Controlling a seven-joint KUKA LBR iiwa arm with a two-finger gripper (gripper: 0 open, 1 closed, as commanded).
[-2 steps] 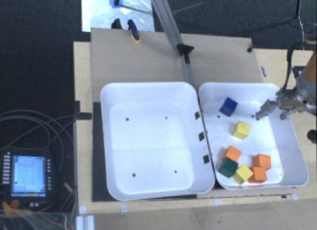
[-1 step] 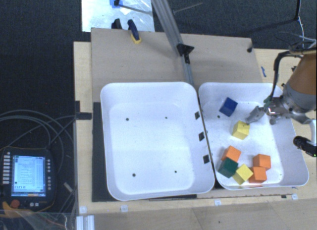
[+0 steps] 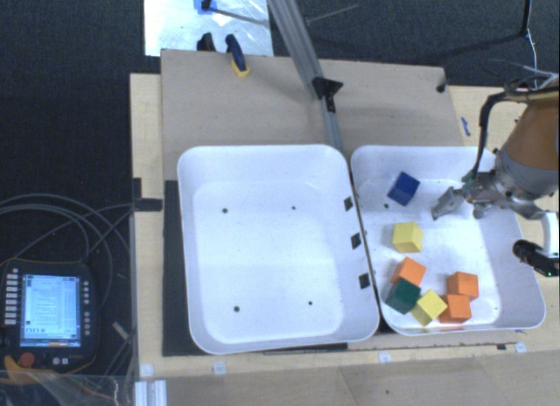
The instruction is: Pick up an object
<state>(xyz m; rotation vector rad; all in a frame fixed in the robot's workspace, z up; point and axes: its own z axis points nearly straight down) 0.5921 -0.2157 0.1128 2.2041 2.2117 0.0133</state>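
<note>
At the near edge of the table (image 3: 262, 378) we see a handheld control pendant (image 3: 45, 312) with a lit screen lying off the table's left side, its cables looping away over the dark floor. Just beyond the near table edge sit the two white bins, touching along their inner walls. In the right bin (image 3: 516, 312) the blocks crowd the near half: an orange block (image 3: 454, 308) and a yellow block (image 3: 430, 305) lie close to the near wall, with a second orange block (image 3: 463, 284) just behind the first, a dark green block (image 3: 403, 295) beside the yellow one, and a third orange block (image 3: 409, 270) touching the green one from behind. A lone yellow block (image 3: 407, 237) stands farther in with bare floor on all sides, and a blue block (image 3: 403, 187) sits apart near the far wall, also with room around it. The gripper (image 3: 457, 200) hangs over the right bin's far right part, to the right of the blue block and clear of it, with nothing between its fingers; how far they are spread we cannot tell. The left bin (image 3: 262, 247) offers a broad open floor. Beyond the bins a brown board (image 3: 262, 98) covers the table, a grey pole (image 3: 297, 32) slants across it, and a blue and yellow clamp (image 3: 235, 52) sits at the far edge.
</note>
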